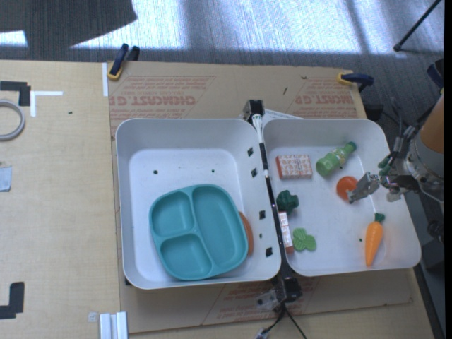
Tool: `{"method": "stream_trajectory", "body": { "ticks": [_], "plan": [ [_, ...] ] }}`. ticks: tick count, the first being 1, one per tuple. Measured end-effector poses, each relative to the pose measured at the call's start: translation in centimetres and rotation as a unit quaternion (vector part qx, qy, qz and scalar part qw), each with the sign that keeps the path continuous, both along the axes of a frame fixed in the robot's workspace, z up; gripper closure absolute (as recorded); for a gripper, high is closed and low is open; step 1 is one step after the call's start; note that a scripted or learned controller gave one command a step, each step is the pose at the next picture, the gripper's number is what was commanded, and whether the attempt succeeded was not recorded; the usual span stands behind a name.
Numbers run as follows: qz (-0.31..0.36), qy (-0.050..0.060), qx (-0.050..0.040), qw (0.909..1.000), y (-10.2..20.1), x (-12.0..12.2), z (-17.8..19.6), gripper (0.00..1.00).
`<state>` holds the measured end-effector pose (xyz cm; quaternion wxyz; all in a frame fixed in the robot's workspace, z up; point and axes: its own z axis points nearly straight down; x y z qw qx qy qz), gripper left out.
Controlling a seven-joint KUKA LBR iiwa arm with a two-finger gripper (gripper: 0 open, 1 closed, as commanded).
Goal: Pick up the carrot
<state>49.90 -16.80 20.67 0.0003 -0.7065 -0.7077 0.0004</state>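
The carrot (372, 241), orange with a green top, lies near the front right corner of the right bin (332, 263), its green end pointing to the back. My gripper (376, 191) hovers just behind the carrot's green end, near the bin's right wall. It is open, with nothing between its fingers. A grey fingertip (359, 191) sits right beside a small red-orange round piece (345, 186).
The right bin also holds a green bottle (335, 159), a pink box (294, 166), a dark green broccoli (287, 201), a light green piece (304, 241) and a red-white bar (284, 230). A teal divided plate (199, 230) lies in the left bin (176, 147).
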Motion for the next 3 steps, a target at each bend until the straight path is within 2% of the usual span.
{"method": "stream_trajectory", "body": {
  "ticks": [1,2,3],
  "plan": [
    [0.054,0.0,0.0003,0.9986,0.39,-2.15,-11.47,0.0],
    [0.052,-0.001,0.0,0.9986,0.36,-2.05,-10.51,1.0],
    [0.052,-0.001,0.0,0.9986,0.36,-2.06,-10.51,0.0]
  ]
}}
